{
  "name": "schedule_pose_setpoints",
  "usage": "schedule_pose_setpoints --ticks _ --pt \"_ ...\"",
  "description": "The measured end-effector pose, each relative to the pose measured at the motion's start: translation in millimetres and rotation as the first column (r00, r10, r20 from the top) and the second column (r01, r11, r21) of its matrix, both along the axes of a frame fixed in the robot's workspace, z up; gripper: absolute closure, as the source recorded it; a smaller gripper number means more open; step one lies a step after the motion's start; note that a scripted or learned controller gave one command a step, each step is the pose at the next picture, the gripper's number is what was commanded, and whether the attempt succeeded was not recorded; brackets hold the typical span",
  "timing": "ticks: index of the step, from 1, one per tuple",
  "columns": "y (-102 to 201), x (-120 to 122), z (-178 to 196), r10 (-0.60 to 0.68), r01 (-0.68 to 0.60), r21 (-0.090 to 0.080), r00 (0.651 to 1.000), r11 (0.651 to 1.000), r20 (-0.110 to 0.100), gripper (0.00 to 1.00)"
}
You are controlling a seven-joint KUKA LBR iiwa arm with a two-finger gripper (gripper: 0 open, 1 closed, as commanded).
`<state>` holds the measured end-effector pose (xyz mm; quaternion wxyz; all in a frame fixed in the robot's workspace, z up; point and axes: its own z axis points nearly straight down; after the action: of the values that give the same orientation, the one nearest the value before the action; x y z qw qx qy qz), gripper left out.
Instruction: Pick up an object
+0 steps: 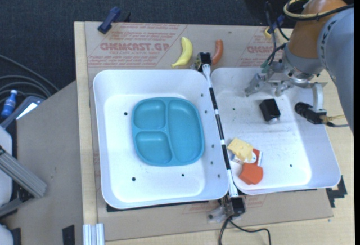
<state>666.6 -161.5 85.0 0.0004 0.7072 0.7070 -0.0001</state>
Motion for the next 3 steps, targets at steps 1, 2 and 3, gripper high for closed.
schedule_pose_setpoints --ticks 1,2,3 --pt "-5.4 0.1 0.1 0.000 0.000 0.000 1.000 1.000 0.001 0.00" --pt "-1.9 0.1 0.2 0.001 -0.001 0.000 1.000 1.000 0.000 0.00" --pt "-2.7 0.1 0.1 0.001 -0.001 0.000 1.000 1.000 0.000 0.00"
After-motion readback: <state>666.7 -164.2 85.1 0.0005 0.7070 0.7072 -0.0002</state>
